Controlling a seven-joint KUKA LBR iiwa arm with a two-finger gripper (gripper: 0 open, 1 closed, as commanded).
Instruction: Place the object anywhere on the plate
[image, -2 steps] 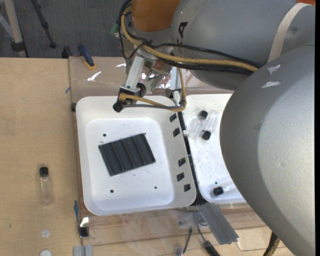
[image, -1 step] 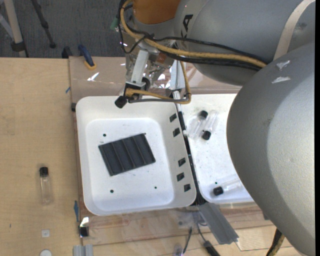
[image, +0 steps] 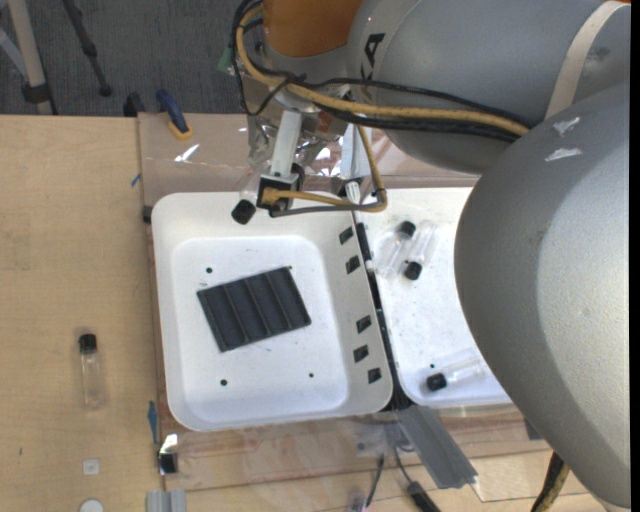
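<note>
Hanging at upper centre over the left bin (image: 165, 300), the gripper (image: 310, 150) cannot be judged clenched or released; the ribbed plate (image: 253, 308) is laid centre-left.

The left bin (image: 180, 250) and right bin (image: 440, 330) were white. The plate (image: 253, 308) was dark grey with stripes. A clear tube (image: 462, 373) had a black cap. The arm (image: 560, 300) was grey with an orange band (image: 305, 25). The bench (image: 60, 220) was light brown.

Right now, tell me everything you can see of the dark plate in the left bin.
The plate is a dark grey, matte rectangle, ribbed into four strips. It lies flat near the middle of the left bin, turned askew to its walls. Nothing rests on it; only the bin floor touches it.
</note>
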